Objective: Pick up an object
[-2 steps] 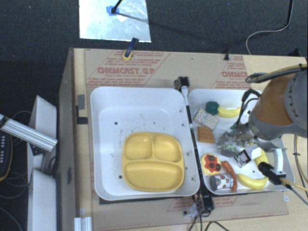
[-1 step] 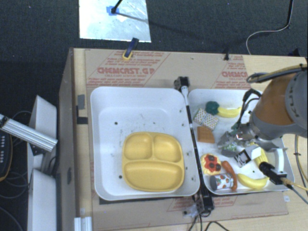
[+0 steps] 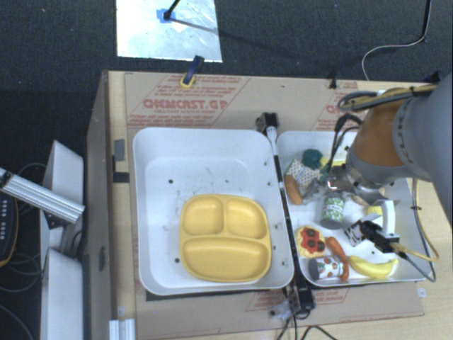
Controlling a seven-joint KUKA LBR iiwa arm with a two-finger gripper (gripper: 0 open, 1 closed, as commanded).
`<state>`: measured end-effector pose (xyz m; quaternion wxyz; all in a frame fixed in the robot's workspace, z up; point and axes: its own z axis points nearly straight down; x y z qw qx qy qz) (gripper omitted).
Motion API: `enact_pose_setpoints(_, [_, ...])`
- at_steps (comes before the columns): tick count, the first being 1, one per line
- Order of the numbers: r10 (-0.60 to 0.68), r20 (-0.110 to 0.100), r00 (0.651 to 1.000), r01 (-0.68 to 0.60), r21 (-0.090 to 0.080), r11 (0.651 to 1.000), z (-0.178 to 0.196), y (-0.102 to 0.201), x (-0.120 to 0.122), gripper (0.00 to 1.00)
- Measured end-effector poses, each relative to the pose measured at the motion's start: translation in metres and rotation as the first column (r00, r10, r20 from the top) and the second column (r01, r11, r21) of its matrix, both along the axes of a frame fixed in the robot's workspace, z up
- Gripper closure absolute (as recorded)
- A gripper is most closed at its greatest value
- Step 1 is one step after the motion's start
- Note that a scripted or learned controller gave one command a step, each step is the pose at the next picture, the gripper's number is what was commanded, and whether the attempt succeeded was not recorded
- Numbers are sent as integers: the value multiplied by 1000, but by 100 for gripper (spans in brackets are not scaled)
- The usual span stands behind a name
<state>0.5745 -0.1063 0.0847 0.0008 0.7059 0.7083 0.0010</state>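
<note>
The right bin (image 3: 407,278) holds several small toys. A green-grey can (image 3: 332,210) stands near its middle. A sausage (image 3: 291,188) and a patterned packet (image 3: 304,174) lie to its left, with a green toy (image 3: 312,157) behind them. Along the front lie a pizza slice (image 3: 309,240), a carrot (image 3: 336,248), a red-labelled can (image 3: 325,268) and a banana (image 3: 373,266). My gripper (image 3: 337,187) hangs low over the bin's middle, just above and behind the green-grey can. The wrist hides the toys beneath it.
The left bin (image 3: 152,190) holds a yellow divided plate (image 3: 226,237). A divider rail (image 3: 278,183) runs between the bins. A black and white piece (image 3: 356,233) lies right of the can. Cables (image 3: 417,250) trail over the right bin's edge.
</note>
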Motion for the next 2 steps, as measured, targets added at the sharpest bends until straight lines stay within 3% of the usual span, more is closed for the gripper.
enact_pose_setpoints(1, [1,-1,1000,-1,-1,1000,0,-6,34,0])
enact_pose_setpoints(2, [-3,-2,1000,3,-1,1000,0,-24,-26,0])
